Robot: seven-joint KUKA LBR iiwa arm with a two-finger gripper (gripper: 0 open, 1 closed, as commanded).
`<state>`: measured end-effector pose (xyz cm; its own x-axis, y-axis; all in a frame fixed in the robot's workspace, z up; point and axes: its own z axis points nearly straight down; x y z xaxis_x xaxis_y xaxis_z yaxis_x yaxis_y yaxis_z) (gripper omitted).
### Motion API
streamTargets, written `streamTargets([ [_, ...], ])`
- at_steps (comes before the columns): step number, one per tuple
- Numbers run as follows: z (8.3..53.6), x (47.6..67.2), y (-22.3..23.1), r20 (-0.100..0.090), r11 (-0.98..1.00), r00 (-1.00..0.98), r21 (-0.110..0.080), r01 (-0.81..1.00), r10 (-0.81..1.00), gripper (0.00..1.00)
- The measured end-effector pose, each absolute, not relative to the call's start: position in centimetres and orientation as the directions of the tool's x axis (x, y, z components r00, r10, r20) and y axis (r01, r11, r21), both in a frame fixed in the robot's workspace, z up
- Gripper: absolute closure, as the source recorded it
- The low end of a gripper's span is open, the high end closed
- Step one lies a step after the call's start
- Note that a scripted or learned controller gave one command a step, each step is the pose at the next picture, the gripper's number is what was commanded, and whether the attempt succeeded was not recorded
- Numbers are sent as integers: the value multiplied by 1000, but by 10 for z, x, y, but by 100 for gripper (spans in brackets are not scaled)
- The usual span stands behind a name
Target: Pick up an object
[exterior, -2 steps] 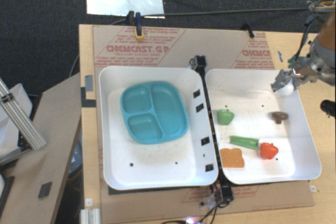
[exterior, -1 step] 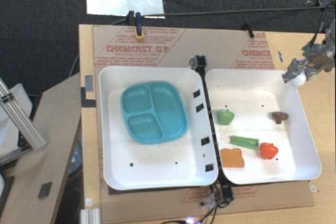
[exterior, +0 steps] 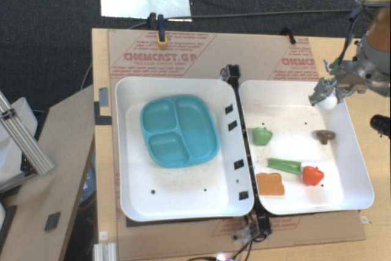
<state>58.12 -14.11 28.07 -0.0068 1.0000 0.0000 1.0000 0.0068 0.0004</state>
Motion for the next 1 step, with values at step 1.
streamTargets([
  [1, 265, 564, -92, 0, 7, -7, -1, 1000, 1000, 100],
])
